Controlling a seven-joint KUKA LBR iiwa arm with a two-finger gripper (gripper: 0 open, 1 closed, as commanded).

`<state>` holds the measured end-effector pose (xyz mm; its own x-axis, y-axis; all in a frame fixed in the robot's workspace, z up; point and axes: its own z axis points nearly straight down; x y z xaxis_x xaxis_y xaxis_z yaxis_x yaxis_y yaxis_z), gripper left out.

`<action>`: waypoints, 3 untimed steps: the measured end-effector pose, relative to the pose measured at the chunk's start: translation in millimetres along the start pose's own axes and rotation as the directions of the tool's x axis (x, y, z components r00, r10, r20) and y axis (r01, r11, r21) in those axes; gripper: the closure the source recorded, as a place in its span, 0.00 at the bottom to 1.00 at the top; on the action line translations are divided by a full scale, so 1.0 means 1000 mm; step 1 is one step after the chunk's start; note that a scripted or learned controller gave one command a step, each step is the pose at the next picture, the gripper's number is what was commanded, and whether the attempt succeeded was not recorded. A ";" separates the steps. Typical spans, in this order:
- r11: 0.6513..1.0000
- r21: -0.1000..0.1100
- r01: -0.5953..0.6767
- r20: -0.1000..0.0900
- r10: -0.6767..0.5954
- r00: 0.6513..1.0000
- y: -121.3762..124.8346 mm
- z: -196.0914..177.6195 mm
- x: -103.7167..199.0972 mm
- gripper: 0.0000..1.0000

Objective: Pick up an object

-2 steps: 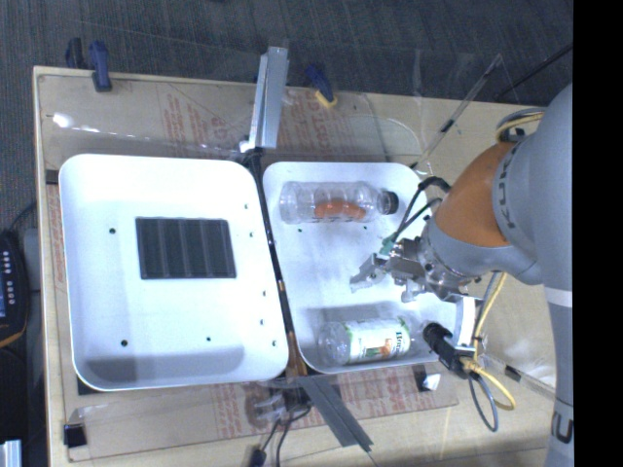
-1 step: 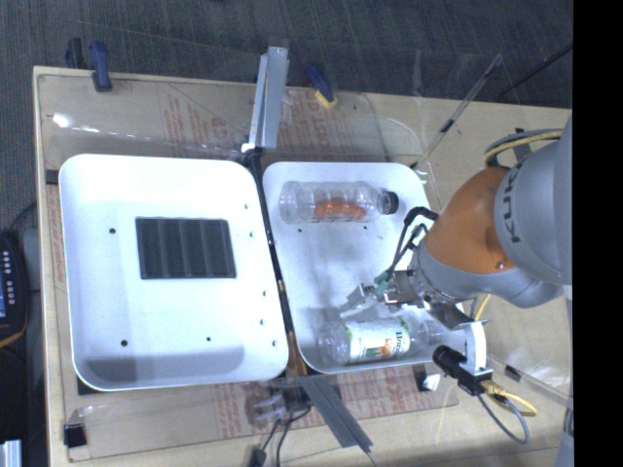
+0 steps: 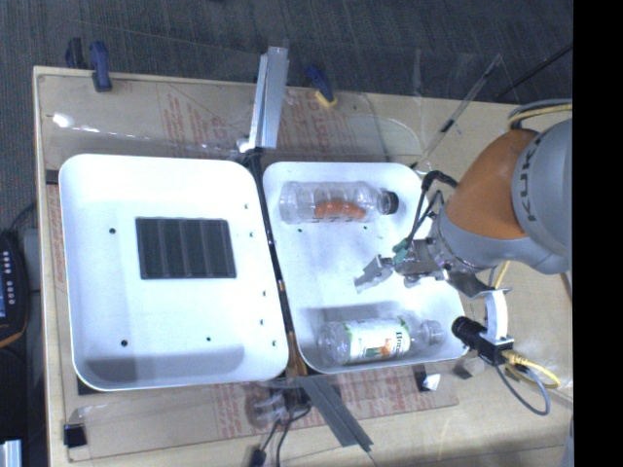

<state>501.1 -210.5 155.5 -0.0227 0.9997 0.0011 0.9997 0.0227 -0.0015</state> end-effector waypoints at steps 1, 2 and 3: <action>0.992 0.000 0.129 -0.001 -0.129 0.992 -0.024 0.020 0.001 0.00; 0.968 -0.014 0.251 0.008 -0.251 0.968 -0.018 0.054 0.052 0.00; 0.994 0.000 0.106 0.001 -0.106 0.994 -0.018 0.039 0.064 0.00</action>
<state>481.3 -147.4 116.6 -0.1288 0.9917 0.0003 0.9917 0.1288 -0.0010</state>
